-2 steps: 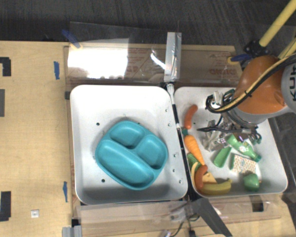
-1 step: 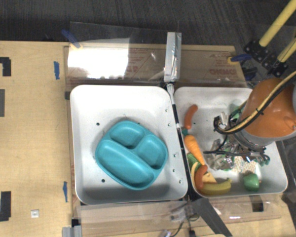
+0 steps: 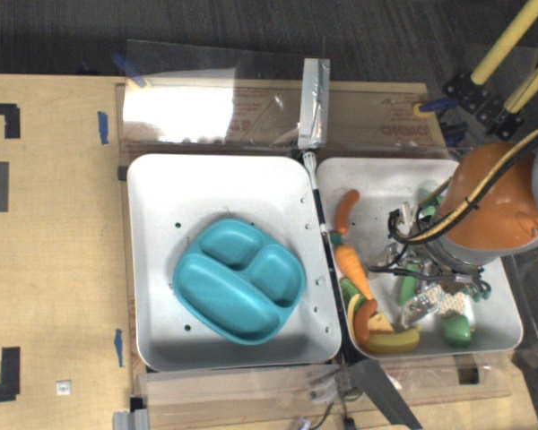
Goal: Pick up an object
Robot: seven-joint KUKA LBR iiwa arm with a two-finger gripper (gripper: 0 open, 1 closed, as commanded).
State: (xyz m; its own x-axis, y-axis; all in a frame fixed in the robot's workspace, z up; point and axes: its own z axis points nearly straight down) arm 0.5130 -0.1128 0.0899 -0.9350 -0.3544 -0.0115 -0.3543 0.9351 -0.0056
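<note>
The end effector (image 3: 423, 287) is down inside the right bin (image 3: 377, 179), low over the toy food at that bin's near right part. Its fingers are lost among cables and metal parts, so I cannot tell whether they are apart or together, nor whether anything sits between them. Above it rises the arm's orange band (image 3: 493, 200), with black and yellow cables (image 3: 430, 227) looping from the wrist.

Just beside the end effector, toward the near right corner, lies a green round piece (image 3: 457, 330), and next to it a pale speckled piece (image 3: 450, 305), partly hidden. To the left a banana (image 3: 387, 339) lies along the near wall, touching a red and orange piece (image 3: 365, 319). A carrot (image 3: 351, 267) lies against the left wall, with a small green piece (image 3: 348, 288) below it. Farther back, an orange-red sausage shape (image 3: 345, 210) lies apart from the rest.

The left bin (image 3: 161, 186) holds a teal divided plate (image 3: 240, 280), with three compartments. Both bins rest on a wooden worktop (image 3: 45, 240) marked with black tape (image 3: 4, 119) and blue tape (image 3: 102, 125).
</note>
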